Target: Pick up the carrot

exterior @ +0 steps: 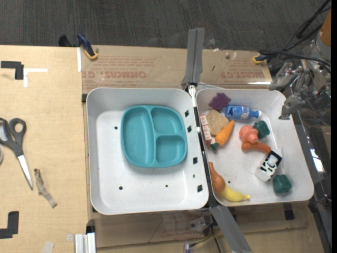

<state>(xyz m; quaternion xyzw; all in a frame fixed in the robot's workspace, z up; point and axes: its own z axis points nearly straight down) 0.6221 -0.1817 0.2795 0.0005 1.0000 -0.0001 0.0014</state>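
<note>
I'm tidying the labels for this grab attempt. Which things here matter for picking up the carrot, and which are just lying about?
Belongs to the job:
carrot
right bin holding it
claw, at that bin's far right edge

Just lying about:
teal plate in the left bin
blue bottle
banana
purple piece
scissors on the bench

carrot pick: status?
Done: nothing visible. The carrot lies in the right bin, leaning against a bread-like item. In hand: the gripper sits at that bin's far right rim, apart from the carrot. Left: reach over, grasp, lift.
</note>
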